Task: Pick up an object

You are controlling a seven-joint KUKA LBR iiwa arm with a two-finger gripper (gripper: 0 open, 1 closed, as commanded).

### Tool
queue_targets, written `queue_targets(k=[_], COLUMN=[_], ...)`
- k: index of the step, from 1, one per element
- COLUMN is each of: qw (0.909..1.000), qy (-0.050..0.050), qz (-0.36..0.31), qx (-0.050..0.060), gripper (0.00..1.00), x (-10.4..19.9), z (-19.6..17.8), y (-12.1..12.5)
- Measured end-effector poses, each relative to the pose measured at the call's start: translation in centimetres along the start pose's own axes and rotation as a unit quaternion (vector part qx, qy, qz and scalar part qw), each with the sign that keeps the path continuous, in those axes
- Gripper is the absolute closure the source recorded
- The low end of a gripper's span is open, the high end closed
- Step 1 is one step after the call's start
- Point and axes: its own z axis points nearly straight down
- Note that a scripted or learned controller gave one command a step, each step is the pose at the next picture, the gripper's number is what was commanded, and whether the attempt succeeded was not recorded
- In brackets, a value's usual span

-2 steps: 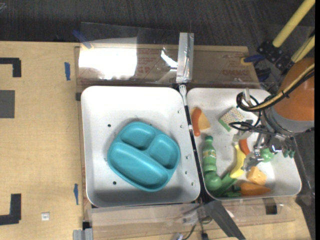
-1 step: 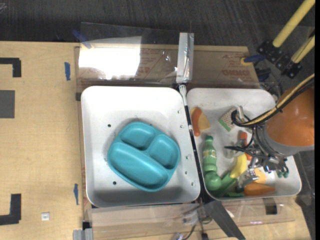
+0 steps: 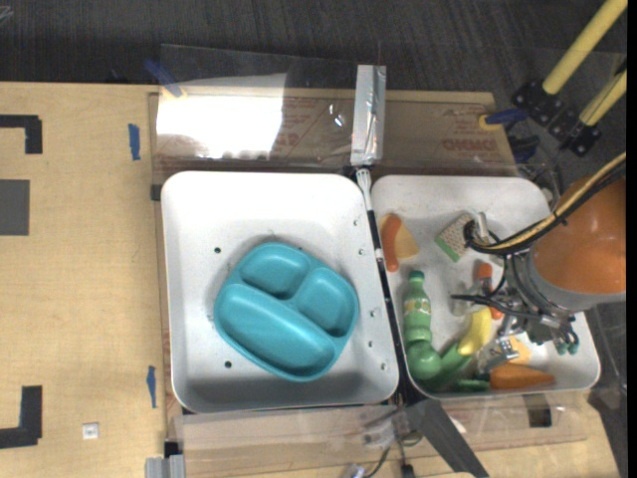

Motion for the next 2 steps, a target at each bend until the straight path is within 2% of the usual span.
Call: queue_targets(k=[1,2], qw=[1.0000,0.9999], qy=[-0.003,0.003], qz=[-0.001,0.016], qx=[0.001,0.000], gripper=[1.00,1.00], x=[-0.2,-5.4], z=[-1.1,-10.6], y=[0.1,1.7])
